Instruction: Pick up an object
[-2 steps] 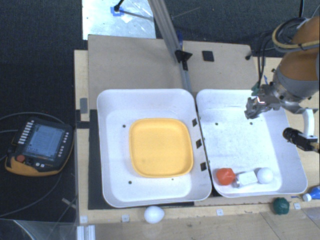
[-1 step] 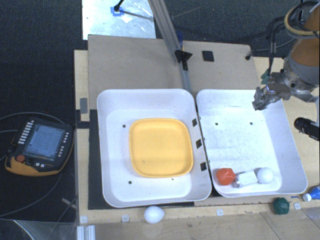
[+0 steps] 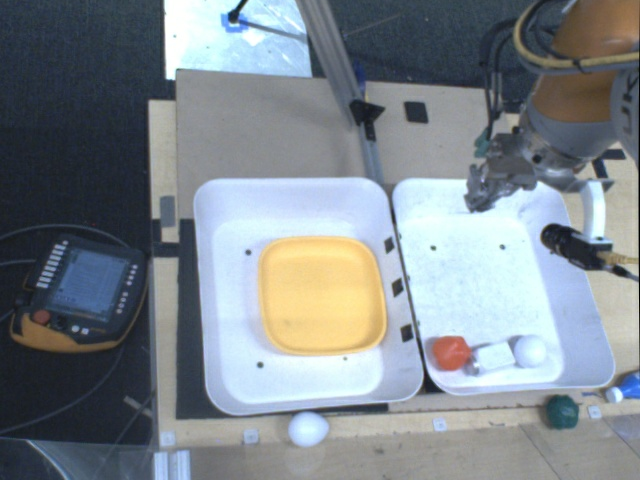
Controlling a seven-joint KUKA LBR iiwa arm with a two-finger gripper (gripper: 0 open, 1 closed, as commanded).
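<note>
Objects for picking lie in a small cluster at the near edge of the right bin (image 3: 560, 298): an orange-red lump (image 3: 449, 352), a white block-shaped piece (image 3: 491, 357) just beside it, and a white ball (image 3: 530, 350) touching or nearly touching the block's other end. The three sit in a row along the bin's front wall, well apart from the gripper (image 3: 480, 196), which hangs over the far side of the same bin, near its back rim. Whether the jaws are open or closed cannot be told from this overhead slant; nothing is seen between them. The grey arm (image 3: 575, 118) with its orange band reaches in from the right, cables looped above the wrist.

In the left bin (image 3: 225, 268), a shallow yellow square plate (image 3: 323, 294) rests flat near the middle. Outside the bins, a white egg-shaped object (image 3: 308, 428) sits on the bench (image 3: 250, 128) just in front of the left bin, and a dark green ball (image 3: 561, 411) lies off the right bin's front corner. A handheld control pendant (image 3: 78, 292) with a grey screen and yellow-orange underside rests on the dark floor at far left, its cable curling around it. A slanted metal pole (image 3: 335, 53) crosses the far side of the bench.
</note>
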